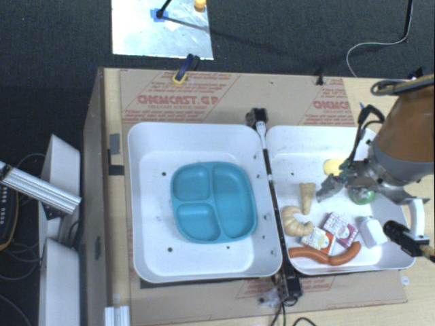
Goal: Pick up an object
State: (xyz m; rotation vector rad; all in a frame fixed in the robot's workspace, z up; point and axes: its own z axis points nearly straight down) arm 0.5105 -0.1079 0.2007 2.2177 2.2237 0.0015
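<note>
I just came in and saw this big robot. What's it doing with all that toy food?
The robot's gripper hangs over the right bin, beside a yellow toy. Toy food lies there: a sausage, a croissant and small packets. Nothing looks picked up yet. A blue divided plate sits in the left bin.

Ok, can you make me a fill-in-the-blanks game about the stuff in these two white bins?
1. The blue plate lies in the ____ bin.
2. The plate has ____ compartments.
3. The sausage is ____ in colour.
4. The arm reaches over the ____ bin.

Missing words: left; three; red; right
</note>
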